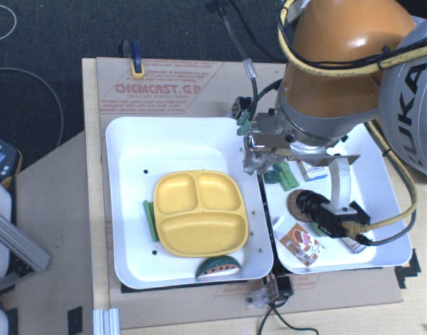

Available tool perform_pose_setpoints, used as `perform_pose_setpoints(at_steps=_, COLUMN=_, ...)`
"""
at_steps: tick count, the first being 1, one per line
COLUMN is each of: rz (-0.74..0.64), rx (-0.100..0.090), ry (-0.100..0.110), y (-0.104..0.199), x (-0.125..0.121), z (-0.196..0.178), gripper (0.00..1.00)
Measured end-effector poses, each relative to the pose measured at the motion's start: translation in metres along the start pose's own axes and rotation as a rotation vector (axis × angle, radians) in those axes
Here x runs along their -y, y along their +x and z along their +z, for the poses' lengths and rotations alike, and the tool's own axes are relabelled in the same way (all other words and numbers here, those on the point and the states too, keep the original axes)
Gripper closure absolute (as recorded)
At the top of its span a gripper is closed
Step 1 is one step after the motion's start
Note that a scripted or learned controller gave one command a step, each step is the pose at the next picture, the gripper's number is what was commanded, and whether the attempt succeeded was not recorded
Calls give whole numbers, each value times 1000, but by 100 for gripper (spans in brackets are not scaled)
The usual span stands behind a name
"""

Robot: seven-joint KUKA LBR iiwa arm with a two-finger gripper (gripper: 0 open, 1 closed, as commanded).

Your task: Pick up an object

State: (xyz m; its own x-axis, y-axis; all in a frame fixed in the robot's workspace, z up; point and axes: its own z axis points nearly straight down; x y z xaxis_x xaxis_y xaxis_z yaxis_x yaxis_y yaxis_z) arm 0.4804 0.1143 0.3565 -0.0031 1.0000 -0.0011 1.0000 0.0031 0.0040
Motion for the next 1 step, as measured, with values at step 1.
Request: perform_pose_setpoints(at_steps=1, rz=-1, rx=0, ry=-2, y=0, x=0, z=-10, gripper=100)
